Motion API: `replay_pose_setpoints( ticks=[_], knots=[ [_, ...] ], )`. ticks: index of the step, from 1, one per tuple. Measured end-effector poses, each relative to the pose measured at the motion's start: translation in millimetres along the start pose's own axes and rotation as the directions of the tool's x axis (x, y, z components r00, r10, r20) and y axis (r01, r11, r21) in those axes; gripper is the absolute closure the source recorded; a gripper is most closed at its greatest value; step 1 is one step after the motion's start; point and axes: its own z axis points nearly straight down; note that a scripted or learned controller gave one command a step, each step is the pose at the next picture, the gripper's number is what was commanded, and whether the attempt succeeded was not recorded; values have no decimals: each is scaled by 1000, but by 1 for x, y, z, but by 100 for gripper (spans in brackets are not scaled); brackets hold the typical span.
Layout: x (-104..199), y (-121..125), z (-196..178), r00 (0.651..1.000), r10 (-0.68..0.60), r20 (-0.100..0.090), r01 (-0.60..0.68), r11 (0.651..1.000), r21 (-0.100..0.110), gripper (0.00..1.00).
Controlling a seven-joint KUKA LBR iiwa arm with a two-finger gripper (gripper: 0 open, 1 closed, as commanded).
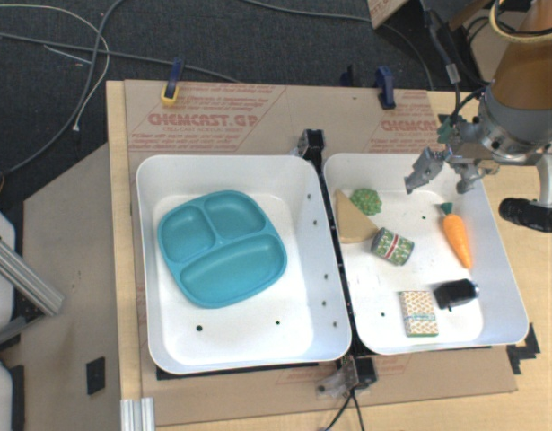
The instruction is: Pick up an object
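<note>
Grey arm [518,115] – orange band, grey metal tool [446,176].

Beneath my metal hand [442,171]: glossy white plastic bins [168,330], a smooth teal plastic divided plate [223,248], matt cardboard-topped counter [231,119].

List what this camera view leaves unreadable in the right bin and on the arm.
- Tan wedge: its upper corner lies under the broccoli.
- Small can: label print too small to read.
- Black object: too dark and small to identify.
- Arm above the claw: cut off by the right edge.
</note>
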Motion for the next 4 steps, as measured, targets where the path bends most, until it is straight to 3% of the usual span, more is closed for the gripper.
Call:
replay_pose_setpoints(
  ticks=[1, 4],
  knots=[
    [0, 2, -8, 1000, -2, 2, 2, 1000, -14, 0],
    [-6, 6, 162, 1000, -1, 0, 1, 1000, -15, 0]
  ],
)
